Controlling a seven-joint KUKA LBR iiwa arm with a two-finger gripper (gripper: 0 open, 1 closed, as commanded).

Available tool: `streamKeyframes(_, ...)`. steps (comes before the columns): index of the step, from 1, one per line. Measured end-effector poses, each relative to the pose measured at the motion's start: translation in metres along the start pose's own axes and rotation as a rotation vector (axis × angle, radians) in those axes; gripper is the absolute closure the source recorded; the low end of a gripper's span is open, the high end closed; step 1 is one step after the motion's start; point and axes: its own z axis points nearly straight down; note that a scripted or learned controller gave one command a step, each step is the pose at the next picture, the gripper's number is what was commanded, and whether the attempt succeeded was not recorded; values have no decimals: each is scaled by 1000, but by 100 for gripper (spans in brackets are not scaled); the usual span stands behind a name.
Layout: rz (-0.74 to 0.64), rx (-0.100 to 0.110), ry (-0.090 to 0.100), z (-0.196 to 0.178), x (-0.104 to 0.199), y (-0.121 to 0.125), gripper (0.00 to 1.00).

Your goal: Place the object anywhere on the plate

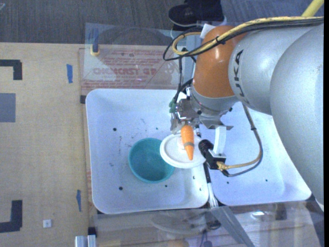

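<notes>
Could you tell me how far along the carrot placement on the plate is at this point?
The carrot is already over the white plate in the left bin, its tip pointing down onto the plate beside the teal bowl. The gripper is right above the carrot's top; whether it grips it can't be made out. What's left: confirming release and pulling the arm away.

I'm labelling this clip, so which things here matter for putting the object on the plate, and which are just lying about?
Part of the job:
carrot
plate
gripper

Just lying about:
teal bowl
left bin
right bin
</notes>
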Motion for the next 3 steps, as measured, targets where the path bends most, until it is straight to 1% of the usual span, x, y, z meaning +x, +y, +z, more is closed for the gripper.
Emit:
streamKeyframes(1, -213, 4, 1, 21, 50, -45, 100)
streamKeyframes(2, -347, -2, 0, 7, 76, -27, 100)
streamKeyframes(3, -516, -4, -1, -23, 47, 18, 100)
